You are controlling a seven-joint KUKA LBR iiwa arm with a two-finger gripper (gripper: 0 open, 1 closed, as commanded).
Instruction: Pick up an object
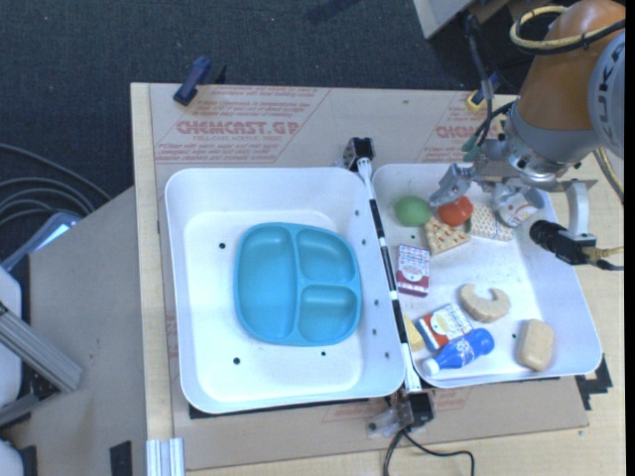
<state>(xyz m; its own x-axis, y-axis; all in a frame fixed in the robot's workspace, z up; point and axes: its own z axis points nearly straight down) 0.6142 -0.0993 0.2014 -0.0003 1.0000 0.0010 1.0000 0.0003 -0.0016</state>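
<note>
Red object (456, 212) half hidden | pincer (474, 188) above | grip unclear

The brown tabletop (288, 117) sheet carries red print reading "CHEMCAST GP" behind the left bin; the smaller lines beneath it are illegible. The same print repeats, partly hidden, behind the right bin. Print on the small packages cannot be read

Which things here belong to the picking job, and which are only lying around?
For the job:
- gripper, low over the right bin
- red round item and green round item closest to it
- waffle piece

Lying about:
- blue divided plate in the left bin
- blue clip on the board
</note>
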